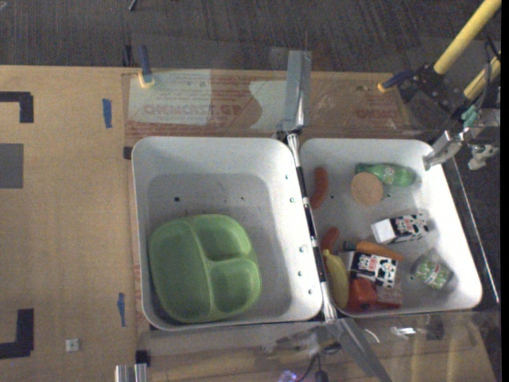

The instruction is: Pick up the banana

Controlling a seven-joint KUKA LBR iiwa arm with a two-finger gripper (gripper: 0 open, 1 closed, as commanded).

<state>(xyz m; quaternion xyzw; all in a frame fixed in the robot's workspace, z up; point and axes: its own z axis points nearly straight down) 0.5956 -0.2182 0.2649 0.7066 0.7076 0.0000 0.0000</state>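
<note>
Banana, a yellow curved fruit [336, 277], lies against the right white plastic bin's [469, 281] near-left wall, untouched, while the hand [445, 146], grip state indiscernible, hovers near the far-right rim.

Camera view: single fixed camera above the bench [64, 213], angled downward, set well back; takes in both white bins [151, 157] and the floor beyond.
</note>
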